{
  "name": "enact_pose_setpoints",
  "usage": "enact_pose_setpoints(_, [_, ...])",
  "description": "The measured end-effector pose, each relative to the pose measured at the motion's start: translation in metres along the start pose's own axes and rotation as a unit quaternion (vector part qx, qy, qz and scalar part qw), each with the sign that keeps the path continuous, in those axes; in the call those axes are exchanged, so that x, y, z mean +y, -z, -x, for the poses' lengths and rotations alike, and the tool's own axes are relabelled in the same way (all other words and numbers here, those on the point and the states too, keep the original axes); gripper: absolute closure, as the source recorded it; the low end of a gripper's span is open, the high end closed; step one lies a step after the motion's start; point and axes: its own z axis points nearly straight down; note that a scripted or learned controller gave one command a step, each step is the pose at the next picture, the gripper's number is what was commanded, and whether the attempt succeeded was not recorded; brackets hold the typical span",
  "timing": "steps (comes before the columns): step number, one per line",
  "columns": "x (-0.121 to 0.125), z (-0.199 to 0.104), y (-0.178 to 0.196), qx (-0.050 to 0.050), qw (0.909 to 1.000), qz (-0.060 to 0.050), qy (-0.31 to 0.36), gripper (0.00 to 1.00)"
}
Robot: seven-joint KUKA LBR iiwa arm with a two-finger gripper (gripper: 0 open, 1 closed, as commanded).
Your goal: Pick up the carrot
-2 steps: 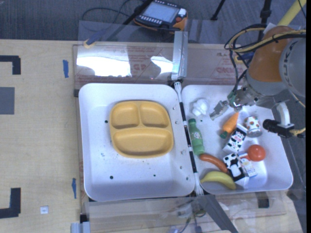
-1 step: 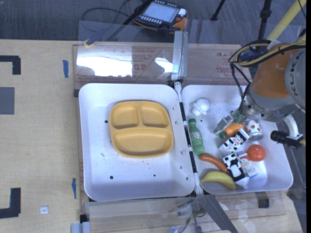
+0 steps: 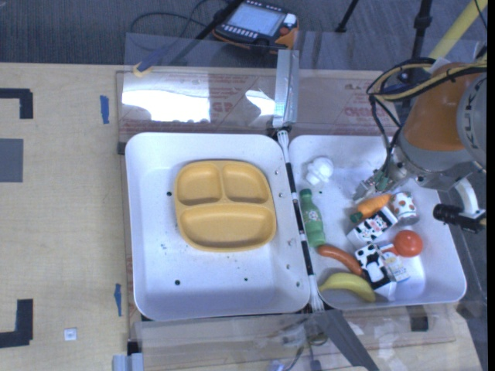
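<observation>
Wooden bench [image 3: 62, 207] holds two white bins. Left bin [image 3: 147, 230] carries a yellow divided plate [image 3: 225, 205], bare floor all around it. Right bin [image 3: 445, 273] crowded: carrot [image 3: 374, 204] near centre, gripper [image 3: 379, 182] just above it, finger state cannot tell. Green bottle [image 3: 312, 217] lies by the dividing wall; banana [image 3: 347, 285] at the front edge.
</observation>
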Motion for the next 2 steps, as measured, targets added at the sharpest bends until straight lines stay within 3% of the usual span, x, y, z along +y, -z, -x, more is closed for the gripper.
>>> enact_pose_setpoints(1, [0.000, 0.000, 0.000, 0.000, 1.0000, 0.000, 0.000, 0.00])
enact_pose_setpoints(2, [-0.048, 0.004, -0.012, 0.001, 0.9990, -0.003, 0.045, 0.00])
